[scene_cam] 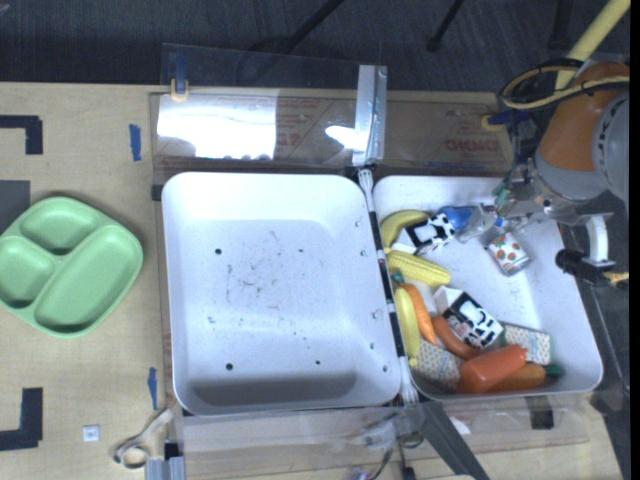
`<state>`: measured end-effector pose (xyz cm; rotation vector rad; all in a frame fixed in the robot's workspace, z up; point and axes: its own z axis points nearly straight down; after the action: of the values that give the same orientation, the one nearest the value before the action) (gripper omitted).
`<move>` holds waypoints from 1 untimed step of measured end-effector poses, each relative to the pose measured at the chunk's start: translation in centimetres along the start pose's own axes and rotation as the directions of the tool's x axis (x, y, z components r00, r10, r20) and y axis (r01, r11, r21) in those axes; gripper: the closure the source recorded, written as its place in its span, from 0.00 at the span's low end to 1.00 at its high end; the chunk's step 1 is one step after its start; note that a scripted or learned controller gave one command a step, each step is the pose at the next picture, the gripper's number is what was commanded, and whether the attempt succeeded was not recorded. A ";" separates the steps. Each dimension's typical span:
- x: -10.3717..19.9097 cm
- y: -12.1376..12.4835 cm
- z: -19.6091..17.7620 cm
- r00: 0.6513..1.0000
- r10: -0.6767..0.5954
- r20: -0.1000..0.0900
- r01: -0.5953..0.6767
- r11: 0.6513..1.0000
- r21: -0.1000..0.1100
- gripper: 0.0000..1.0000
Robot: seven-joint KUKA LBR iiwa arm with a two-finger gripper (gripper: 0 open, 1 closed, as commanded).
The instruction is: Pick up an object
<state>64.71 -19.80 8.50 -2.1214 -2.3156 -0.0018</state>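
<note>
On the far left, a green plate (pixel 68 265) with three compartments lies on the bench (pixel 100 118), well apart from both bins, so it looks like no part of this pick. The left bin (pixel 268 288) comes next, with only specks and scuffs on its floor. Against the dividing wall, the right bin (pixel 575 318) holds the candidates, crowded into its left and near side: a banana (pixel 400 225) at the top, a corn cob (pixel 418 267) just below it, a carrot (pixel 422 326), two black-and-white patterned pieces (pixel 432 231) (pixel 476 324), and an orange pepper-like toy (pixel 495 367) by the near wall. That piling leaves few clean sides to close on. A small white packet (pixel 509 254) with red marks lies apart toward the right, the easiest target in my judgement. The gripper (pixel 510 206) hangs just beyond it at the bin's far right; I cannot tell its state, and no object shows in its grasp.
</note>
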 end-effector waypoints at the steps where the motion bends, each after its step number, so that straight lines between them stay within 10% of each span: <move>1: -1.0 -3.0 -0.3 0.991 -0.135 -0.009 0.135 0.991 -0.010 0.00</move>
<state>61.83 -21.10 8.84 -1.9591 -2.4537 -0.0230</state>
